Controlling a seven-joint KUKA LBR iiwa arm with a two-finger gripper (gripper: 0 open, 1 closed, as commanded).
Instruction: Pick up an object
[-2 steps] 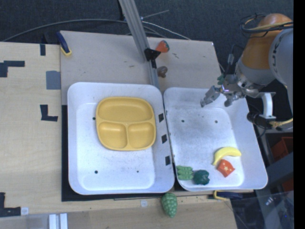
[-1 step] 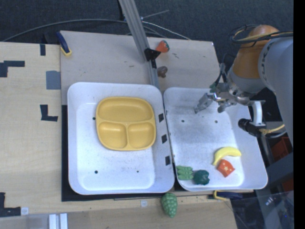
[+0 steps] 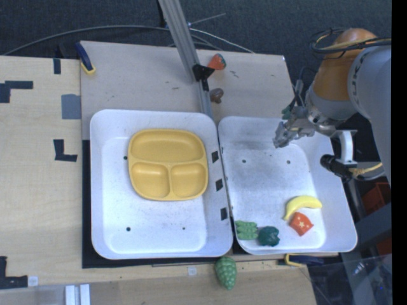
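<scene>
My gripper (image 3: 282, 138) hangs over the far right part of the right bin (image 3: 254, 170), with nothing visible between its fingers. Along the bin's near edge lie a yellow banana (image 3: 303, 204), a red strawberry-like piece (image 3: 301, 223), a light green toy (image 3: 246, 229) and a dark green broccoli-like piece (image 3: 269, 236). All of these sit well toward the front of the bin, away from the gripper.
The left bin (image 3: 114, 189) holds a yellow divided plate (image 3: 168, 163). A green grape-like toy (image 3: 225, 272) lies on the bench in front of the bins. A metal pole (image 3: 181, 30) rises behind them, with a small red object (image 3: 217, 61) and a brown one (image 3: 216, 95) nearby.
</scene>
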